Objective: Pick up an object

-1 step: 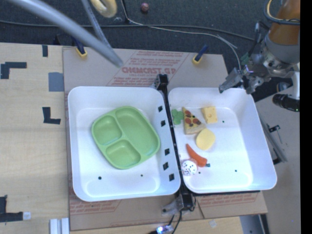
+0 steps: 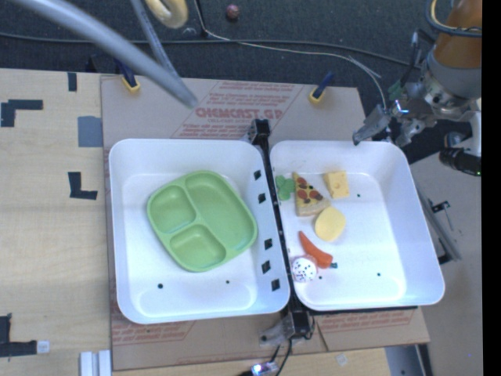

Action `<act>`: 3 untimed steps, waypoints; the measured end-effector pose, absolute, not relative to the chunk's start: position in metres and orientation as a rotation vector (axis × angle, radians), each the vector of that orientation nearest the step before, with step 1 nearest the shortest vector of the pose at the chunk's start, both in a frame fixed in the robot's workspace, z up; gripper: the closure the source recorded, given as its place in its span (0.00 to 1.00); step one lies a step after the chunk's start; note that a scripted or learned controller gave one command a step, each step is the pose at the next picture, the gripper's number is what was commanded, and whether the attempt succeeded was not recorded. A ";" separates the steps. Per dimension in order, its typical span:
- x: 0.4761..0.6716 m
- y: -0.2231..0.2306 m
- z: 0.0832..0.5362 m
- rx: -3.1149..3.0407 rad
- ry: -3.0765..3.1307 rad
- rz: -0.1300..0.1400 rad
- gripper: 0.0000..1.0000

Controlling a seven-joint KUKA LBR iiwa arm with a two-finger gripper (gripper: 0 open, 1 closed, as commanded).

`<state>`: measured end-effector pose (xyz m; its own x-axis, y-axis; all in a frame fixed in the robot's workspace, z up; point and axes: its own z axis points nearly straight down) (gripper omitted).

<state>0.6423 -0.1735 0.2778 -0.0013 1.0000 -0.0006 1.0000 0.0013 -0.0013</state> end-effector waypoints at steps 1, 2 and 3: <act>0.649 -0.169 0.218 -2.216 -2.220 0.008 0.00; 0.648 -0.177 0.169 -2.218 -2.219 0.008 0.00; 0.654 -0.180 0.109 -2.216 -2.221 0.008 0.00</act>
